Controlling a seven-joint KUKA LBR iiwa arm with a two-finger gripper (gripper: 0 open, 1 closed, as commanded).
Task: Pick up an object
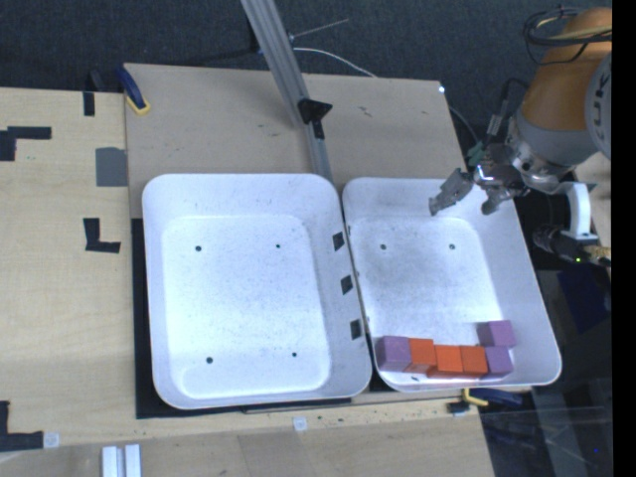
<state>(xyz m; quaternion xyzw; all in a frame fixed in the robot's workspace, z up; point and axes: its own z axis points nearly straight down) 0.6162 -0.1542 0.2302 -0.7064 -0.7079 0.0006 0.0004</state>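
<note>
5 blocks, as near as could be counted, lay packed along the near wall of the right bin (pixel 517 266): a purple block (pixel 395 351) at the left end, 2 orange blocks (pixel 447 359) beside it, and 2 more purple blocks (pixel 497 344) at the right corner, 1 seeming to sit partly on or against the other. All of them touched or nearly touched, so the exact count stayed uncertain.

The rest of the right bin's floor was bare, speckled white. The left bin (pixel 159 266) sat just beside it, with black clips along the shared edge.

The gripper (pixel 465 194) hung over the far right corner of the right bin, well apart from the blocks. Its 2 fingers were spread with clear space between them and nothing held. The grey arm with its orange band (pixel 566 78) entered from the right.

Judgement: the step in hand was the approach, with no grasp begun. The next move would call for travel along the bin toward the near wall, then descent over a single block. The left purple block looked the most open choice, since 1 side was free. Tight packing against the wall and neighbours could leave little room for the fingers.

A grey metal post (pixel 278 58) slanted across the bench (pixel 199 117) behind the bins.
</note>
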